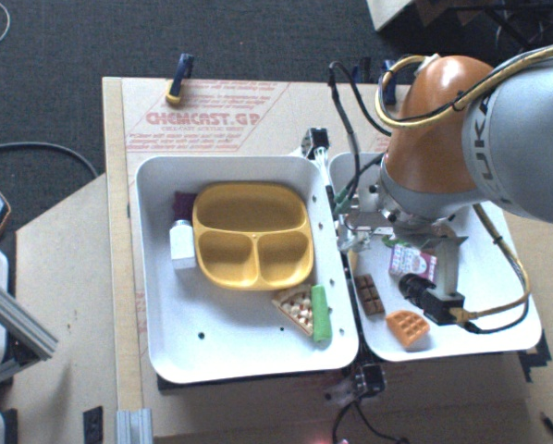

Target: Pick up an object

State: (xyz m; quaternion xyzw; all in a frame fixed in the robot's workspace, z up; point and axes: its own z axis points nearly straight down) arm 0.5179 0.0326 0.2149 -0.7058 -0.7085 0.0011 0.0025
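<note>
Nearest the camera, at the front of the right bin [512, 336], sits a small orange waffle [408, 327], with a brown chocolate piece [369, 295] just behind it to the left and a pink-and-white packet [413, 262] further back. Any of these could serve as the object to pick up. The arm [461, 141] hangs over the rear of this bin, its orange band and grey wrist covering the gripper [387, 222] from above, so whether it is open, closed or holding anything cannot be told.

Across the divider, the left bin [156, 276] holds a yellow divided plate [253, 234], a small white bottle [182, 245] touching its left edge, a dark purple item [185, 202] behind the bottle, a green stick [320, 314] and a tan waffle wedge [298, 309] beside it at the front right.

Judging by where the wrist hovers, the packet and the chocolate piece look like the closest candidates. A good attempt would probably centre on one item well apart from the bin wall, descend straight down, and close across its narrow side. The chocolate piece lies near the divider, which could foul the grasp; the waffle stands clearer of its neighbours and may be the safer choice.
</note>
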